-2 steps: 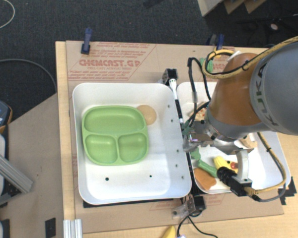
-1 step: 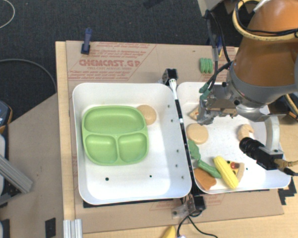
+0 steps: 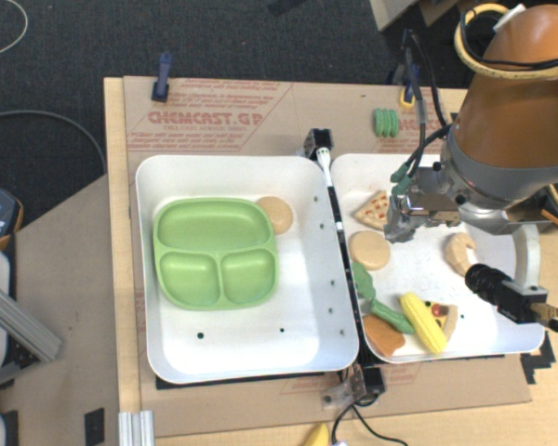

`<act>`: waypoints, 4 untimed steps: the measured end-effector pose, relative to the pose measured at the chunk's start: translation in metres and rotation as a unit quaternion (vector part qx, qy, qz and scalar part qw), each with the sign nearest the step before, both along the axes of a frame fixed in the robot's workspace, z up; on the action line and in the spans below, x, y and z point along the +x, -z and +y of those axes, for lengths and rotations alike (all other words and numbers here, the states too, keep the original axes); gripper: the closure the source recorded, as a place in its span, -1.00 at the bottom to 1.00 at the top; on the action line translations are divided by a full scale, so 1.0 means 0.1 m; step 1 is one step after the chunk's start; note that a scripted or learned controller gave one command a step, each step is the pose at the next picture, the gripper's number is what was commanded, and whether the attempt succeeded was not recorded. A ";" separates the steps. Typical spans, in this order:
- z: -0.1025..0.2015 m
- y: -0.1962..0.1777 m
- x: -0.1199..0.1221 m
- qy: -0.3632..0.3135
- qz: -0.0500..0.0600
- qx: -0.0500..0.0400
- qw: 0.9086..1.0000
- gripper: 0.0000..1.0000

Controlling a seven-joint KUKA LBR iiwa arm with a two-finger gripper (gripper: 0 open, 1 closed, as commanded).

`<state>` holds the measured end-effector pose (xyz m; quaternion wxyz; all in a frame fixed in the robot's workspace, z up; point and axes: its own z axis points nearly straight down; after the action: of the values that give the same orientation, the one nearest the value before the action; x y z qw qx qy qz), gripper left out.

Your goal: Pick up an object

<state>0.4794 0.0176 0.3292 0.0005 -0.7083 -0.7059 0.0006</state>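
Gripper [image 3: 402, 219] hangs over the right bin [image 3: 502, 342], its finger state impossible to tell; pizza slice [image 3: 373, 210] at nine o'clock, round cookie [image 3: 369, 250] at seven, bare floor at five.

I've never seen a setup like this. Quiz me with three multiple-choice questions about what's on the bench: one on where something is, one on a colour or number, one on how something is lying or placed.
1. Where is the green divided tray?
A. In the left bin
B. In the right bin
C. On the floor

2. What colour is the toy corn cob?
A. Red
B. Yellow
C. Blue

3. How is the green tray placed?
A. Flipped upside down
B. Standing on edge
C. Flat, compartments facing up

Answers:
1. A, it sits inside the left bin, with a round tan piece at its upper right corner.
2. B, the cob in the right bin is bright yellow.
3. C, its three hollow compartments open toward the camera.
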 end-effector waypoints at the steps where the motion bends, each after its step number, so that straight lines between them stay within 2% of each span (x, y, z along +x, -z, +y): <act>1: -0.56 0.93 -0.02 0.002 0.004 -0.001 1.000 1.00; 2: 0.38 0.27 0.01 -0.007 -0.004 0.002 1.000 1.00; 3: 0.00 -1.03 0.01 -0.001 -0.010 0.000 1.000 1.00; 4: 0.37 -1.26 0.00 -0.004 -0.004 0.001 1.000 1.00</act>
<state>0.4798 0.0549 0.4552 -0.0018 -0.7057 -0.7085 -0.0027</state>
